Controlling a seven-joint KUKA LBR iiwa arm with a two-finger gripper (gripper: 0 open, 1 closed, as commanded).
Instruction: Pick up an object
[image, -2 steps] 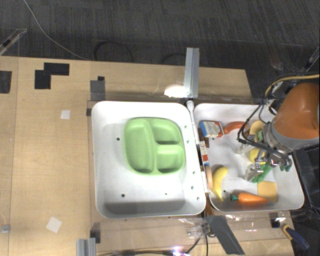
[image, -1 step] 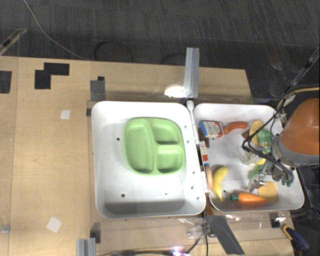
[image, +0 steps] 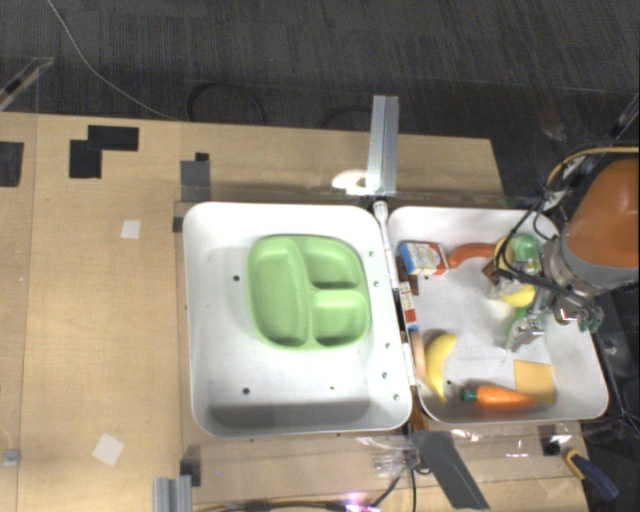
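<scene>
My claw (image: 524, 330) hangs low inside the right bin (image: 590, 400), its metal tip just above the white floor; whether it is open or closed I cannot tell from this slanted overhead view, and nothing is visibly held in it. My grey arm with its orange band (image: 610, 222) comes in over that bin's far right corner. Measured from the claw: a small yellow piece (image: 517, 296) lies just beyond it, touching or nearly so, with a green object (image: 523, 247) farther back beside my wrist. A yellow block (image: 534, 377) sits just in front of the claw, and an orange carrot (image: 497, 398) lies near the bin's front wall. A banana (image: 438, 360) rests well to the claw's left, against the bin's left wall, and a small printed carton (image: 421, 260) stands in the far left corner, next to an orange curved piece (image: 468, 253). Across the divide, the left bin (image: 215, 300) holds a green divided tray (image: 307, 290). Both bins sit on the wooden tabletop (image: 90, 330).
</scene>
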